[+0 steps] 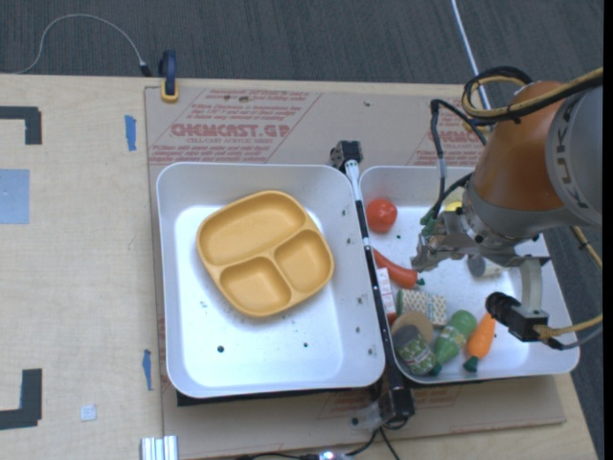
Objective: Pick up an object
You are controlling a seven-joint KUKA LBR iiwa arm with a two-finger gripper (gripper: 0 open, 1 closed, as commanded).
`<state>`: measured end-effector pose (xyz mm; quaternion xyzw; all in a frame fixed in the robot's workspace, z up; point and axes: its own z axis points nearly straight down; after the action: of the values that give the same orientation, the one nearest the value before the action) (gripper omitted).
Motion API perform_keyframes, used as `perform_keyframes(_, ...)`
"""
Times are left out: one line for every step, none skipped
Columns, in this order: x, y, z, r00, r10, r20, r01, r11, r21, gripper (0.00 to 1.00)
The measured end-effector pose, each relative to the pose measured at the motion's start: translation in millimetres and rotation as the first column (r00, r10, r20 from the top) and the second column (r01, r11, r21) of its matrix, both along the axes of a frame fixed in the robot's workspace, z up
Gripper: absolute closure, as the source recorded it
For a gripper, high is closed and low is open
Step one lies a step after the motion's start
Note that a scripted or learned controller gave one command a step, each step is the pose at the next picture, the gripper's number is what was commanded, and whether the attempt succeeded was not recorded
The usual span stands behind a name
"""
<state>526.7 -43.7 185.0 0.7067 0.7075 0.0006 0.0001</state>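
The right bin point(561, 356) holds several toy foods. A red tomato point(380, 214) lies at its far left, and a red chili pepper point(396, 268) lies along the left wall. Nearer the front are an orange carrot point(480, 338), a green vegetable point(459, 327), a speckled packet point(422, 306) and a round can point(413, 337). My gripper point(422, 256) hangs low over this bin, just right of the chili pepper and below the tomato. The wrist and cables hide its tip, and I see nothing clearly held in it.
In the left bin point(169, 268) rests a yellow divided plate point(265, 253). A black clamp point(347, 152) sits at the far end of the wall between the bins. The arm's orange band point(522, 151) and grey body cover the right bin's far right part.
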Motion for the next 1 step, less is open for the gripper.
perform_keyframes(-0.3, -0.5, -0.3, 1.000, 0.000, -0.001, 0.000, 1.000, -0.001, 0.00)
